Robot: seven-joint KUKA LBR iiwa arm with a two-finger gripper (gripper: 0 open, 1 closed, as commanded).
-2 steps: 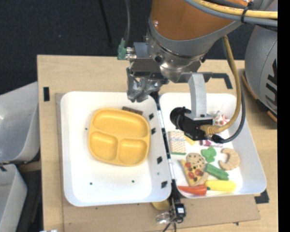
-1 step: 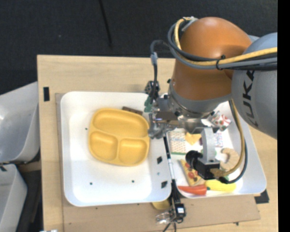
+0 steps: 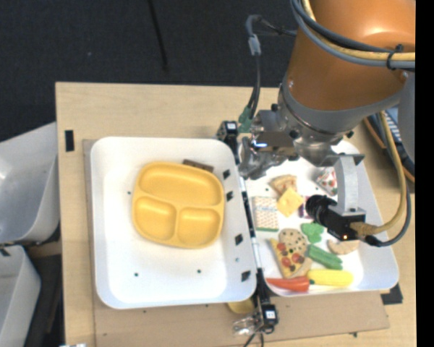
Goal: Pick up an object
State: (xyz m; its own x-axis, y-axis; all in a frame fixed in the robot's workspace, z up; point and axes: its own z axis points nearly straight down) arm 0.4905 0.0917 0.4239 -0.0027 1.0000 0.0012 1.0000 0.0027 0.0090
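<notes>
- Tabletop (image 3: 72, 107): wooden, bearing two shallow white bins side by side.
- Left bin (image 3: 116, 280): holds one yellow tray (image 3: 179, 204) with three sections, lying flat near the middle; a small dark item (image 3: 197, 165) rests just behind it.
- Right bin (image 3: 380, 266): holds the pickable clutter, all toy food, packed close together, likely so that any descent meets something.
- Contents, right bin: pizza slice (image 3: 291, 252), yellow wedge (image 3: 289, 202), checked cracker (image 3: 265, 213), green pieces (image 3: 320, 248), banana (image 3: 329, 277), red chilli (image 3: 289, 284), strawberry (image 3: 328, 182).
- Arm (image 3: 347, 56): orange-banded, hangs low above the rear of the right bin, hiding what lies beneath.
- Claw (image 3: 264, 154): sits by the bin divider at the rear; whether its jaws stand apart or together, cannot tell. No item visibly held.
- Judgement: pick not yet made.
</notes>
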